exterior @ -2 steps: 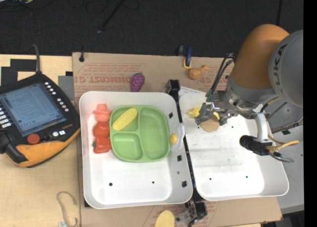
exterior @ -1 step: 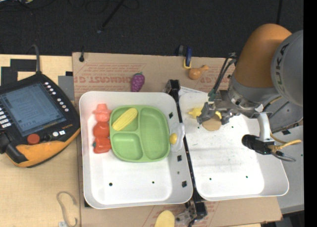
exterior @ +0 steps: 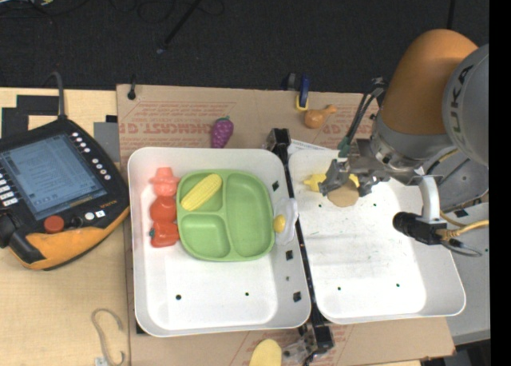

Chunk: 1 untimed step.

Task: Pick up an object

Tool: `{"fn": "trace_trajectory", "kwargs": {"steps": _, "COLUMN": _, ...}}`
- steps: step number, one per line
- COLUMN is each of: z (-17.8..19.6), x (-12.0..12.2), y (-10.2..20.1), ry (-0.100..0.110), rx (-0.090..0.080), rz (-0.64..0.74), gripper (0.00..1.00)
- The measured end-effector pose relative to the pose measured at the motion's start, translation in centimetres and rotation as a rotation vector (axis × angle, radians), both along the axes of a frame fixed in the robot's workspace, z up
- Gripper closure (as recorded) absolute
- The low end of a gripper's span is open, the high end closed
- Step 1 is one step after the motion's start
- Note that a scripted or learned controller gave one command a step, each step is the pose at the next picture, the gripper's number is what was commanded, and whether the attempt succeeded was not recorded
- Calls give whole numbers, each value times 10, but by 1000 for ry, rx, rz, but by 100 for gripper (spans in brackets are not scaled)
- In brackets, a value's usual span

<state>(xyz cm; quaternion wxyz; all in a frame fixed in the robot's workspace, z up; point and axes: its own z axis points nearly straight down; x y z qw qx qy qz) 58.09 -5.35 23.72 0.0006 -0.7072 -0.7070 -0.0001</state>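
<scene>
A wooden surface (exterior: 56,308) carries cardboard (exterior: 200,113), two white bins (exterior: 207,308), and a pendant (exterior: 52,188); the tool (exterior: 342,184) pinches a tan object (exterior: 344,196).

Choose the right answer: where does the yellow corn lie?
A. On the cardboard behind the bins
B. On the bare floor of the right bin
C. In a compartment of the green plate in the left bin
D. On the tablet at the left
C: the corn rests in the upper-left compartment of the green plate, which sits in the left bin.

Teach pendant (exterior: 56,188) on bench left, metal hook (exterior: 108,332) — cardboard sheet (exterior: 192,113)
</scene>
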Motion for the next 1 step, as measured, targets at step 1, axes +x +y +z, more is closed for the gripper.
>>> {"fn": "trace_trajectory", "kwargs": {"steps": 1, "z": -14, "x": 0, "y": -12, "ry": 4, "rx": -1, "rz": -1, "gripper": 100}}
